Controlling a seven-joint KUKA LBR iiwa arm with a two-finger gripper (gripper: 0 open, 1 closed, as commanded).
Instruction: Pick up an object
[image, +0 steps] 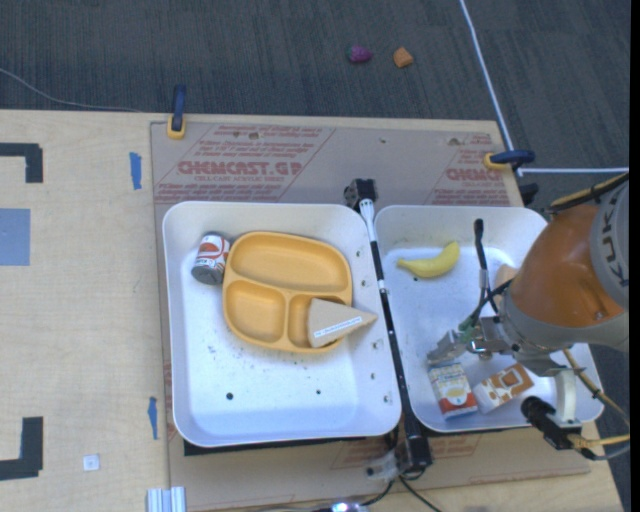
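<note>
Orange band and grey wrist fill the right side of my view as the arm (575, 280) reaches in over the right bin (420, 225). My pincer (462, 343) sits low in that bin, just above a small carton (453, 386) with an orange-red base; a second small pack (503, 388) lies just beside it to the right. A banana (432, 262) rests well apart, toward the bin's far side.

I judge the step in hand to be the descent onto a target, most likely the carton right under the tool. To do it well, I would centre the pincer over the carton's narrow side, keep clear of the neighbouring pack so only one item gets caught, and go down far enough that the tips straddle the box rather than skate off its top face. A lift should wait until contact on both sides is plausible.

As for the pincer itself, I cannot tell how wide it stands; the metal parts blur together from this angle, and I see nothing clearly held in it.

Over in the left bin (190, 330), a yellow divided tray (270, 265) carries a pale wedge (335, 322), with a small can (209, 258) touching the tray's left edge.
</note>
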